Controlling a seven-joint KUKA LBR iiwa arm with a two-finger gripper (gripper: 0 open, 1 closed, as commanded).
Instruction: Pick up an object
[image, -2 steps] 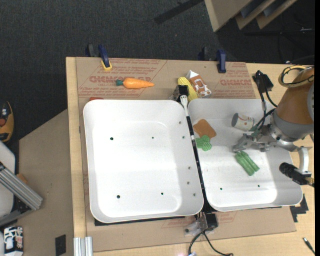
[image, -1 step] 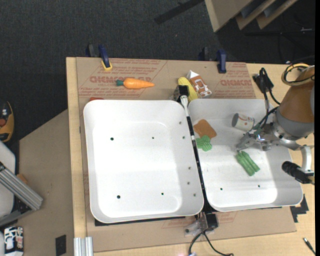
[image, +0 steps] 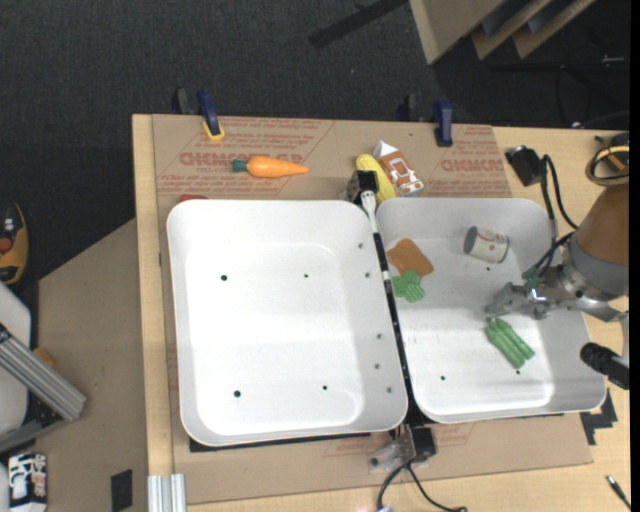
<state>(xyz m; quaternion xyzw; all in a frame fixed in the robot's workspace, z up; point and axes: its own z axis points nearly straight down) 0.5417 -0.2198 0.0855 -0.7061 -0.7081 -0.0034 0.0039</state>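
Lit evenly and brightly from overhead. Mild glare washing out the two white bins (image: 270, 320), flattening their floors. Soft, short shadows along bin rims. Dim, grainy toward the dark carpet (image: 90, 60). Slight softness throughout; fine detail lost.

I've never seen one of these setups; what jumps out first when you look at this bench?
Two shallow white bins fill the bench: the left bin bare white, the right bin scattered with small things, including a ridged green plastic piece and a flat brown piece. The grey robot arm's gripper hangs low just above that ridged green piece. An orange toy carrot lies on the cardboard behind the left bin.
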